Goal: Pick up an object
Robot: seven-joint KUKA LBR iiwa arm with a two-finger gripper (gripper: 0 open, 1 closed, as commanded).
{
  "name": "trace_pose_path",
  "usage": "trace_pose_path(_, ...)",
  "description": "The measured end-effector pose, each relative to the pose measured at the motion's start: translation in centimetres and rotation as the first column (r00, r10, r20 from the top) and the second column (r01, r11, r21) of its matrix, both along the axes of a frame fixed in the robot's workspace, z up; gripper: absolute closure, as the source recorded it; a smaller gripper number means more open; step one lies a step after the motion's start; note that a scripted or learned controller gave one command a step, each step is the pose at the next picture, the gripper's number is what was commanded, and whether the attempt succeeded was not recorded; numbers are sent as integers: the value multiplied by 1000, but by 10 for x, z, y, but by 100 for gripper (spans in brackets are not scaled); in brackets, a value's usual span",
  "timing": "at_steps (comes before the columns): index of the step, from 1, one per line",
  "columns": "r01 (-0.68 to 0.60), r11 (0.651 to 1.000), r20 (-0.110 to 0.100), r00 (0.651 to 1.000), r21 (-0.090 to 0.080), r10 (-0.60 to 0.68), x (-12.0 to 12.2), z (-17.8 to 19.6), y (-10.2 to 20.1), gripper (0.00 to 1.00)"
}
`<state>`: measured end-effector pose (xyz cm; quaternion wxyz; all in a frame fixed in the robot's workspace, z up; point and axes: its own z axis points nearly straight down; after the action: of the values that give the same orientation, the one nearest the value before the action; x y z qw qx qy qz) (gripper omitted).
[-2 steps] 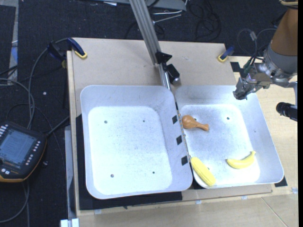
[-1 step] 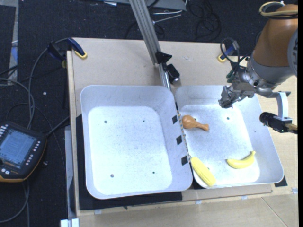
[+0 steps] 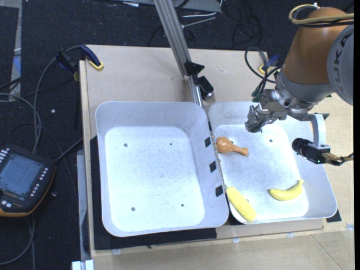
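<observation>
The gripper (image 3: 257,120) is being held above the back of the right bin (image 3: 281,114); whether it is apart or together cannot be told. Nothing is being seen clamped in it. Three objects are lying in that bin: one orange-brown chicken drumstick (image 3: 229,147) just in front of the gripper, near the bin's left wall; one yellow banana (image 3: 286,191) toward the front right; and one yellow corn cob (image 3: 241,203) at the front left. Two white bins are being counted, the left bin (image 3: 153,167) alongside.
</observation>
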<state>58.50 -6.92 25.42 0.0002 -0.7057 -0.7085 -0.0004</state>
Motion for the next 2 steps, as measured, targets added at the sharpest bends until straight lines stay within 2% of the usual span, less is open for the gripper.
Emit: trace_pose_path(2,-1,1000,-1,1000,0,1,-32,-23,101,100)
